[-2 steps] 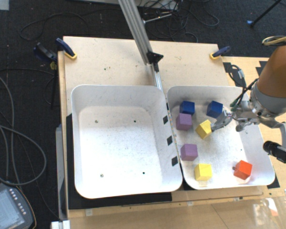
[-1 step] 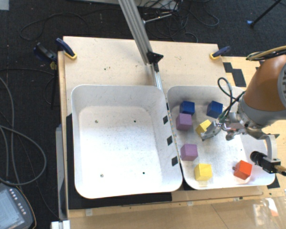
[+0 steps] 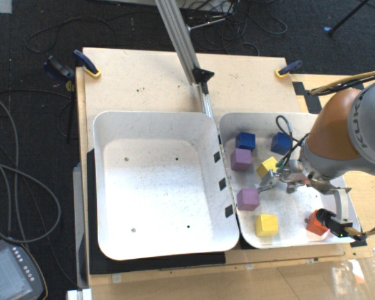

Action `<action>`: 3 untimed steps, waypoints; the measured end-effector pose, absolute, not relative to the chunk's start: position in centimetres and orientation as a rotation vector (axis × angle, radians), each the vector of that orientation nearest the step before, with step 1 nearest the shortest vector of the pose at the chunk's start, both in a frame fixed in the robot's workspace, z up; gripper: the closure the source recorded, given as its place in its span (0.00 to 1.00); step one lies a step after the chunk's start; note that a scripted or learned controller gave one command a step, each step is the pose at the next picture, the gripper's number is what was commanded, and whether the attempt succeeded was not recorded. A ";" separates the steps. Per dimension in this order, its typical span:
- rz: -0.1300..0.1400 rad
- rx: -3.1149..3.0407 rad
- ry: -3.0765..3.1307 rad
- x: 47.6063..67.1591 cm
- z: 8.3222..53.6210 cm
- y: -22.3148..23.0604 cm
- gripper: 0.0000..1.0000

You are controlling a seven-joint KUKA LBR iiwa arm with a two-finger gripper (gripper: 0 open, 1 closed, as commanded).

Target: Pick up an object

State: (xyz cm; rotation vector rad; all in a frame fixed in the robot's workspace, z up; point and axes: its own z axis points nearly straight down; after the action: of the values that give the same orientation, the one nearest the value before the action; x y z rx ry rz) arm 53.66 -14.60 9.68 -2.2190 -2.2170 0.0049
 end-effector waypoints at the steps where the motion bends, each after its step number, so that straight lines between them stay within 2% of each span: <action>1: -0.001 -2.224 -2.221 53.8 11.0 -14.7 1.00; 3: -0.005 -2.225 -2.229 54.6 23.4 -16.1 1.00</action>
State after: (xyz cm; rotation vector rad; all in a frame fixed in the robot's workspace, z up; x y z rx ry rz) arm 54.58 -16.07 23.36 -2.2248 -2.2289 -0.0051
